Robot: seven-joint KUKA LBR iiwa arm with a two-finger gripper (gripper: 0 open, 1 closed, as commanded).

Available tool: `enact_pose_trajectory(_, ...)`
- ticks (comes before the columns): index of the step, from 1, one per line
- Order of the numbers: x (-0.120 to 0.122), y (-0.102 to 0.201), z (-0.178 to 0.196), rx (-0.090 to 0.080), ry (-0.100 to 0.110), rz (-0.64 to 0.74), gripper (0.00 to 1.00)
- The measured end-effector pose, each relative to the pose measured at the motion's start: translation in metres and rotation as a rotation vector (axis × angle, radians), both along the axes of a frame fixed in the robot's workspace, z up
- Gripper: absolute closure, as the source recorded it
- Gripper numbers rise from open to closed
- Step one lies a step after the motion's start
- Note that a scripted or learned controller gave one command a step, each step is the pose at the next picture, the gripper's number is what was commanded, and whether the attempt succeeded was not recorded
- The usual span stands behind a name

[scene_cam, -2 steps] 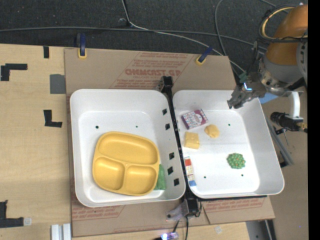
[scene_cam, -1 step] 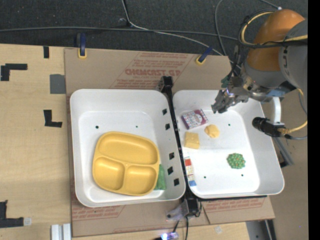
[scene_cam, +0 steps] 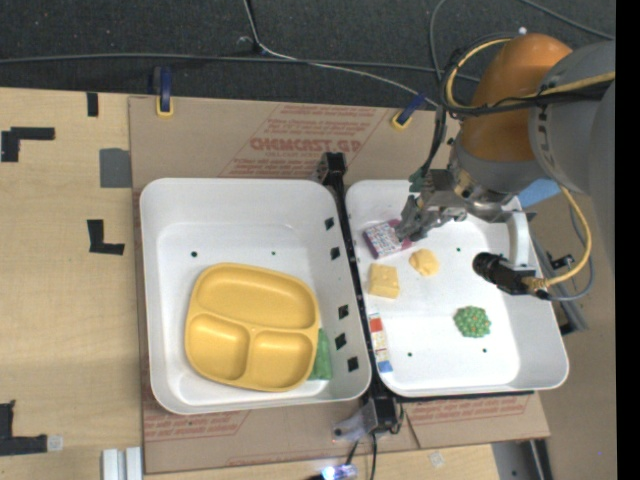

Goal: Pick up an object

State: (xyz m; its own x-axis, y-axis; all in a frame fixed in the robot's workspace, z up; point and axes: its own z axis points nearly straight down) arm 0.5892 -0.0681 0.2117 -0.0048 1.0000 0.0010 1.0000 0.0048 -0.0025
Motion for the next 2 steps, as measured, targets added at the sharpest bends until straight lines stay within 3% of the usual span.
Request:
enact_pose_trajectory(1, -0.005, 0.052, -0.005, 0.001, 0.000, 0.001, 1.00)
enact_pose_trajectory(2, -0.029, 0.105, -0.006, 0.001, 0.001, 0.001, 1.00)
